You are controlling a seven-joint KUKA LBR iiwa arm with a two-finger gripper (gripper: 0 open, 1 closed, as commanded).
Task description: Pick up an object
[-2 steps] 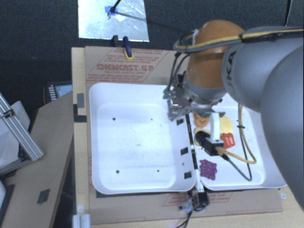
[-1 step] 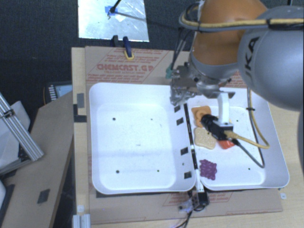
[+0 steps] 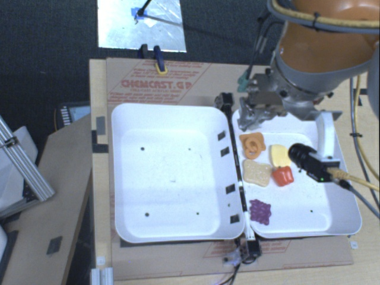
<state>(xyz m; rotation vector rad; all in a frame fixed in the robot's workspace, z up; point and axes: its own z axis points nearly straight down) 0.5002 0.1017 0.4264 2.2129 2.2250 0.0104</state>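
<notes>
My gripper (image 3: 252,115) hangs over the back left corner of the right bin (image 3: 332,218), just above and behind an orange ear-shaped piece (image 3: 253,144). Nothing shows in its grasp. To the right of the orange piece lies a pale yellow block (image 3: 278,155). In front of them sit a tan slice of toast (image 3: 256,173) and a small red pepper (image 3: 283,176), touching each other. A purple bunch of grapes (image 3: 260,211) lies alone nearer the front left of that bin.
The left bin (image 3: 172,171) stands beside the right one, the two joined by a black-clipped divider (image 3: 233,159). Both rest on a cardboard sheet (image 3: 160,82). A shiny foil square (image 3: 141,16) lies beyond the bench's back.
</notes>
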